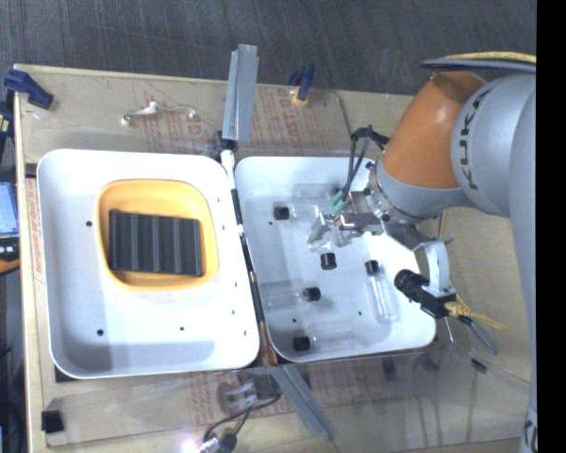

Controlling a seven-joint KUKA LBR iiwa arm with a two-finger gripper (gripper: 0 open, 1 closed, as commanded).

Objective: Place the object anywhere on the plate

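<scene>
The object to be moved cannot be picked out with certainty: several small dark pieces lie scattered in the right bin [264,253], among them one just under the claw [327,260], one near the bin's upper left [281,212] and one at its lower edge [301,343]. A clear tube-like piece [381,295] lies toward the bin's right side. Nothing rests on the plate yet.

The claw [328,226] hangs low over the middle of the right bin, a metallic tip below the grey and orange arm [453,149]. Whether it is open or closed cannot be told from this angle, and nothing shows plainly in its grip.

The plate [156,194] is yellow with a dark ribbed insert [157,243], and sits in the upper middle of the left bin [66,328], well apart from the claw across the two bin walls.

To do this step well, I judge the claw should settle squarely over a single piece, away from its neighbours, and close only once it is down at the bin floor. It should lift clear of both bin rims before crossing. Any spot on the plate serves, so aiming at its middle leaves the most margin.

The counter [123,413] around the bins carries clamps and loose hardware, none in the path.
</scene>
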